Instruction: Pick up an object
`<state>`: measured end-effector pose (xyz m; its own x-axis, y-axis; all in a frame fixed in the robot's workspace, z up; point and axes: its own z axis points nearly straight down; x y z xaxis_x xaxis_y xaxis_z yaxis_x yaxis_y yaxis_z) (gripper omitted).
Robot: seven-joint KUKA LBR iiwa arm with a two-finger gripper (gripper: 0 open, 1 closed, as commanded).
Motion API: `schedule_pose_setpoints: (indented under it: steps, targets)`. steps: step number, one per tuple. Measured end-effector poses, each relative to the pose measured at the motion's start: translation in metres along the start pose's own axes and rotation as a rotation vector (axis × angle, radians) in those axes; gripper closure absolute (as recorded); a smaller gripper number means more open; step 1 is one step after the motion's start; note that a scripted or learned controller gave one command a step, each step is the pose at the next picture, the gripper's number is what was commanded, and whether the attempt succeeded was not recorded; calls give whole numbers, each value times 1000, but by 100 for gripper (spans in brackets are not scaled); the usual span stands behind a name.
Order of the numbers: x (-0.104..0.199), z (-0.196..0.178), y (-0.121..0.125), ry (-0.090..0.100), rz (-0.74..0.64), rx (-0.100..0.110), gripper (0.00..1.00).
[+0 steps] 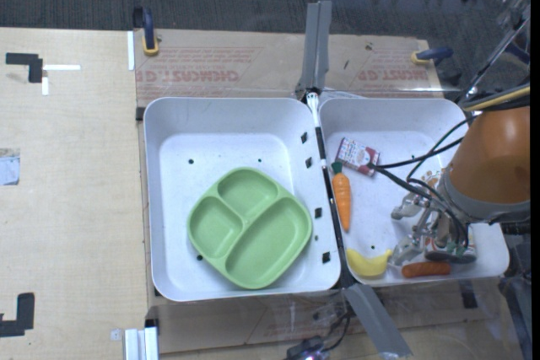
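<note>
You've got the table bare wood on the left, with black corner marks and a strip of white tape on it. Next is the left bin, holding one green plate with three compartments, lying flat and slightly rotated, nothing on it. A grey post stands at the far end of the seam between the two bins. In the right bin, close to its left wall, you see a small red-and-white carton toward the back, a carrot just in front of it lying lengthwise along the wall with its green top toward the carton, and a yellow banana-like piece at the front edge. Right of that, a red-orange sausage-shaped item lies at the front, just beside the end effector. The end effector is low in the right bin's front right area, a tangle of metal and cables; can't tell whether its fingers are open or closed, and nothing is visibly between them. The arm, orange band showing, comes in from the right above it.
</note>
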<state>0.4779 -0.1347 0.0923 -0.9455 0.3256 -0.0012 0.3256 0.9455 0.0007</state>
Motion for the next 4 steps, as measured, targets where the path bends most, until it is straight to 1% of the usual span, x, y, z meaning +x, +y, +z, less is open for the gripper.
schedule_pose_setpoints:
  steps: [1, 2, 3, 4]
  targets:
    - [-29, 0, -82, -1, -34, 0, 0]
    - [-54, -48, 30, -2, 148, 0, 0]
    - [-111, -5, 69, -10, 151, -2, 0]
    - [-6, 0, -17, -1, 89, 0, 0]
